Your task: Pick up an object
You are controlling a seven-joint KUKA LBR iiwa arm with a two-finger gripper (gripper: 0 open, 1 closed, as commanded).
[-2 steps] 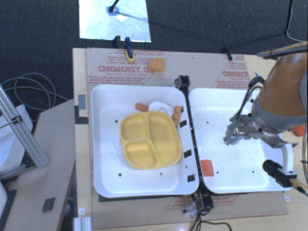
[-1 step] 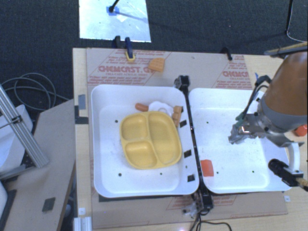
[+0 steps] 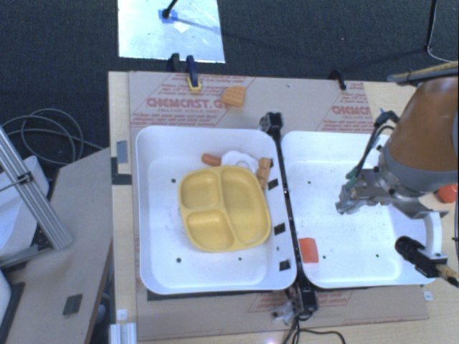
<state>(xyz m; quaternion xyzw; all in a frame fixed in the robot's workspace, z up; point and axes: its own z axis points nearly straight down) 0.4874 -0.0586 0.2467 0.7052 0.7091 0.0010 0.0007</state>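
My gripper (image 3: 348, 201) hangs low over the middle of the right bin (image 3: 323, 156), with the grey and orange arm reaching in from the right. A small red-orange block (image 3: 308, 249) lies near that bin's front left corner, apart from the gripper. In the left bin (image 3: 154, 192) a yellow divided plate (image 3: 224, 208) lies flat. Behind the plate are a small orange sausage shape (image 3: 211, 160) and a white piece (image 3: 237, 160). A tan block (image 3: 264, 170) sits by the plate's right rear, close to the divider.
A tan cracker-like piece (image 3: 233, 96) lies on the bench behind the left bin. A yellow and blue clamp (image 3: 192, 76) stands at the bench's rear edge, with a shiny metal sheet (image 3: 171, 18) beyond it. A black strip (image 3: 281, 192) runs between the bins.
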